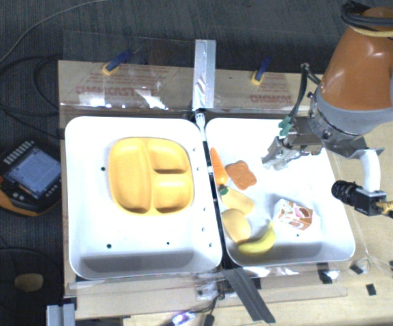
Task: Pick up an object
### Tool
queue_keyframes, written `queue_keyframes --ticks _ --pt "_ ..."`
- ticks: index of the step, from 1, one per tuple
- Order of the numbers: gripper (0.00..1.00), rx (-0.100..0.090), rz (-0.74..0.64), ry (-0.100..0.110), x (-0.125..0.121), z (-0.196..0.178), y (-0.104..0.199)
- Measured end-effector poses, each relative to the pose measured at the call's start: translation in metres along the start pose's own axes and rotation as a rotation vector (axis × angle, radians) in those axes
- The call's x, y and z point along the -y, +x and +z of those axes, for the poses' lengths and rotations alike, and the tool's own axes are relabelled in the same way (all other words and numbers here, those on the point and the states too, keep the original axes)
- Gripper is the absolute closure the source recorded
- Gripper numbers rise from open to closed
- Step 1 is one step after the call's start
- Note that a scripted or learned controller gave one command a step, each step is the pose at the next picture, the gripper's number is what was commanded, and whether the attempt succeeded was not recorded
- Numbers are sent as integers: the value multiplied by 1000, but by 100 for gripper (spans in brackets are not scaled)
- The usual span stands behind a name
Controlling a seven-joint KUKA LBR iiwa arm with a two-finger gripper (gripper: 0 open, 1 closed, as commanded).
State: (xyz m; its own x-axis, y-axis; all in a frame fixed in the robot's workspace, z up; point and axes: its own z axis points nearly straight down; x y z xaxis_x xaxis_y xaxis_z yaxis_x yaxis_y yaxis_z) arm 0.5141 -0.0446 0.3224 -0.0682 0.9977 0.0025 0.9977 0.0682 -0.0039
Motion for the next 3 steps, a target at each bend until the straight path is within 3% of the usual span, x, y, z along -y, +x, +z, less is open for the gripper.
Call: queue_keyframes --ticks 1,2,3 --pt "0 0 0 0 0 0 0" --pt "0 2 99 0 -1 138 -30" --pt "0 4 -68 -1 -3 106 -76"
